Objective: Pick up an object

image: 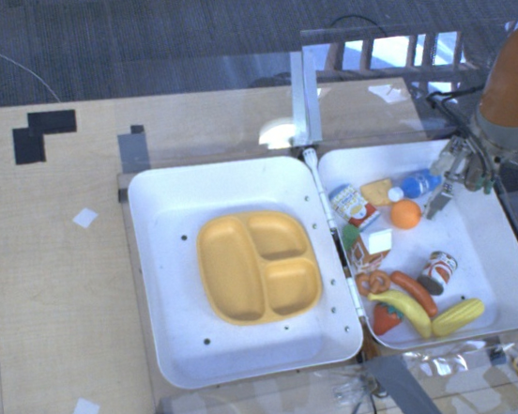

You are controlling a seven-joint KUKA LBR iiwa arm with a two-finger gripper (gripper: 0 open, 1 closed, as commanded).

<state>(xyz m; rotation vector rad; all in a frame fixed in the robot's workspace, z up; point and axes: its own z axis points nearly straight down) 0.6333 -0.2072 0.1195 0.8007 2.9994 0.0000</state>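
Note:
The right bin [516, 257] holds several toy foods: a blue bottle [415, 184], an orange [406, 214], a yellow wedge [377, 192], a small carton [346, 201], a can [440, 269], a sausage [412, 290], a banana [405, 310] and a corn cob [458, 315]. My gripper [441, 185] hangs over the bin's upper right part, just right of the blue bottle and the orange. Its fingers stand open, with nothing gripped between them. The grey arm with its orange band [513, 87] reaches in from the right.
The left bin [161, 214] holds a yellow divided plate [259, 266]. A white block [379, 241], a red box [365, 255], a pretzel [373, 281] and a red pepper [385, 319] crowd the right bin's left side. A metal post [305, 101] stands behind the bins.

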